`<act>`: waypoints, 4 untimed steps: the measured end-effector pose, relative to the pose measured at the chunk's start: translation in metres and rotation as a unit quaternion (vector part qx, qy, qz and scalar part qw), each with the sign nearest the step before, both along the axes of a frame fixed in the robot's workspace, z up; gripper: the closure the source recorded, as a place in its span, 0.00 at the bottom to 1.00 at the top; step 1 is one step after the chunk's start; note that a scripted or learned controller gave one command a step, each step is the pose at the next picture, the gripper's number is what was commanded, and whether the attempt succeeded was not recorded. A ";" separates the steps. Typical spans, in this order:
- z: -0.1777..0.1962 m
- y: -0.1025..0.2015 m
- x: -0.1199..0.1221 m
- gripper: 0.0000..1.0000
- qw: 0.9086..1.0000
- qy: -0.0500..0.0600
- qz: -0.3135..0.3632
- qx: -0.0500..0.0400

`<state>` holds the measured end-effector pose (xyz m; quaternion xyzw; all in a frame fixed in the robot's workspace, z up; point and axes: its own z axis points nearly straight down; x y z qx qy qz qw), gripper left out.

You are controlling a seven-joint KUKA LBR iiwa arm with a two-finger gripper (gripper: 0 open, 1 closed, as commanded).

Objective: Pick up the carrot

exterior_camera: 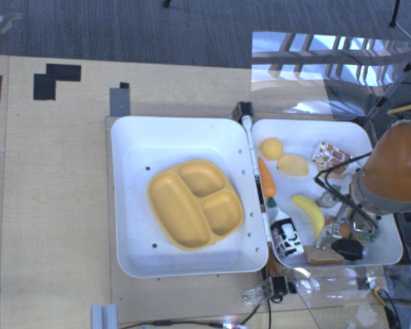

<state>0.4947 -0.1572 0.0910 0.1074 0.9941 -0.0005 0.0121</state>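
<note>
The carrot [266, 179] lies in the right bin [359, 132], tight against that bin's left wall, its length running up and down the view with the green stub at the lower end. Nothing grips it. Just above it sits a round yellow lemon [272, 148], and to the lemon's right a pale yellow, oval fruit-shaped piece [293, 164]. Below the carrot's green tip stands a small black and white bottle [285, 238], lying near the bin's lower left corner. A banana [309, 213] curves to the right of the carrot, between it and the arm. Further up and right, a small red and white patterned package [327, 155] rests near the bin's upper right part. A flat brown piece [325, 257] lies along the bin's lower edge.

The gripper [342, 230] hangs over the lower right part of the same bin, well apart from the carrot and to the right of the banana. It is crowded by cables and dark parts, so whether it is spread or closed cannot be told. Above it the arm's orange band [397, 162] bulks at the view's right edge.

The left bin [133, 190] holds a yellow divided tray [195, 203] with three compartments, set at a slant. Both bins sit on a light wooden bench [48, 204].
</note>
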 end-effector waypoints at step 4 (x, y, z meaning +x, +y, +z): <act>0.396 -0.035 -0.002 0.00 0.999 -0.007 0.048 -0.006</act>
